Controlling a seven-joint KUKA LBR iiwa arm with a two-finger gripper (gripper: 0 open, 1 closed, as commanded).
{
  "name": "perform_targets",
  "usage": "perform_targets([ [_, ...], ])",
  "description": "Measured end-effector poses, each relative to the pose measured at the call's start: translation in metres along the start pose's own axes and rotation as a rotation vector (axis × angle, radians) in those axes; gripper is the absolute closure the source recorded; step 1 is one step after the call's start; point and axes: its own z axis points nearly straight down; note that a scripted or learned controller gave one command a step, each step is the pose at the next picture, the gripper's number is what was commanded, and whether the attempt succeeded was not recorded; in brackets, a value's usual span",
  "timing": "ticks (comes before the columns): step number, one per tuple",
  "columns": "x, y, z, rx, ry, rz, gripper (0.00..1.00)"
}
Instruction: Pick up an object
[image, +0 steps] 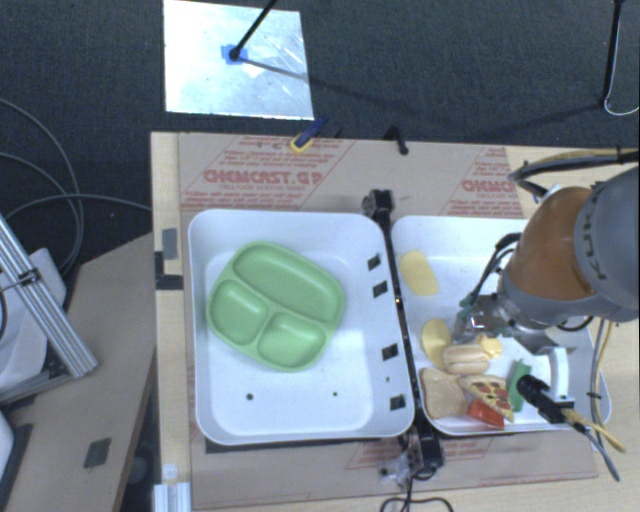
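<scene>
My gripper (474, 324) reaches down into the right bin (452, 245) from the right, under the grey arm with its orange band. It hovers just above a hot dog toy (465, 358) and beside a pale yellow round piece (434, 338). A small yellow piece (491, 347) lies at the gripper's right. Nearer the front lie a tan bread slice (440, 391), a pizza slice (489, 399) and a green piece (518, 379). A yellow oval piece (419, 272) rests apart near the bin's back left.
The left bin (230, 400) holds a green divided plate (275, 305). A black divider with clips (392, 300) runs between the two bins. Both bins stand on a cardboard sheet (260, 175).
</scene>
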Motion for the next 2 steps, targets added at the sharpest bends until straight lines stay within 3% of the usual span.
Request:
perform_targets([
  [1, -0.013, -0.020, 0.000, -0.002, 0.000, -0.002, 1.00],
  [2, 0.082, 0.009, -0.106, -0.015, 0.002, -0.017, 1.00],
])
